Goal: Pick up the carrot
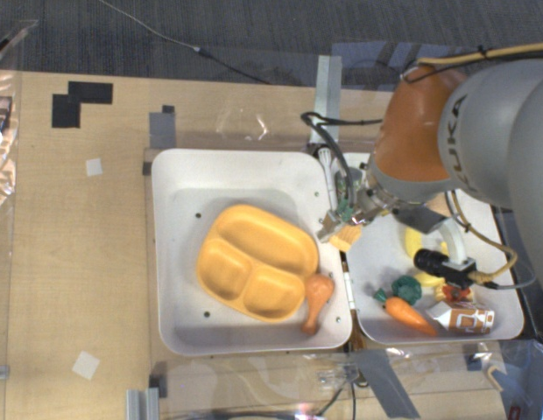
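Note:
The carrot (411, 315) is orange and tapered. It lies near the front edge of the right bin (508, 322), pointing right, with its thick end toward the bin's left wall. My gripper (340, 220) hangs over the divide between the two bins, behind and to the left of the carrot and well apart from it. A small tan piece (345, 236) shows just below the gripper's tip. The arm's orange band and grey body cover the back of the right bin.
A green item (408, 289) sits just behind the carrot, a yellow item (422, 242) farther back, and a small bottle (465, 320) to the carrot's right. In the left bin (179, 322) lie a yellow divided plate (254, 261) and a brown drumstick (316, 299).

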Available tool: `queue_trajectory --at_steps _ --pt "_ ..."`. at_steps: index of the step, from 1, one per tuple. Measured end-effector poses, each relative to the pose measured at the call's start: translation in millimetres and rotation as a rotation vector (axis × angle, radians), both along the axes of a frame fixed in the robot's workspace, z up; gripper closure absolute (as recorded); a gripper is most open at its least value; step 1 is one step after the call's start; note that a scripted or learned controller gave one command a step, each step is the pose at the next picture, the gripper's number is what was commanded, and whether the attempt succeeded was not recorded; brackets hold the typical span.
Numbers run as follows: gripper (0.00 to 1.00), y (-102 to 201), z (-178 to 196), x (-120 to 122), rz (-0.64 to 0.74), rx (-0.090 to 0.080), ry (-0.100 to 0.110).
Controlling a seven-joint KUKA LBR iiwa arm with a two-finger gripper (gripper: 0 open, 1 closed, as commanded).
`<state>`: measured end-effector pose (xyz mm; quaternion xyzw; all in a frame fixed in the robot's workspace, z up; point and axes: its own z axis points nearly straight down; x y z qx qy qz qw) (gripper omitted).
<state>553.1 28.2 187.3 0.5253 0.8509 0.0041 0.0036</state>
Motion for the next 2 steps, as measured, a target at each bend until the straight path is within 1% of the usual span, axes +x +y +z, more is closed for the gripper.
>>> queue_trajectory --at_steps 1,2 --pt "1.0 108.0 -50.3 2.5 -0.266 0.0 0.011" --pt "1.0 167.5 -76.4 31.2 -0.535 0.002 0.007"
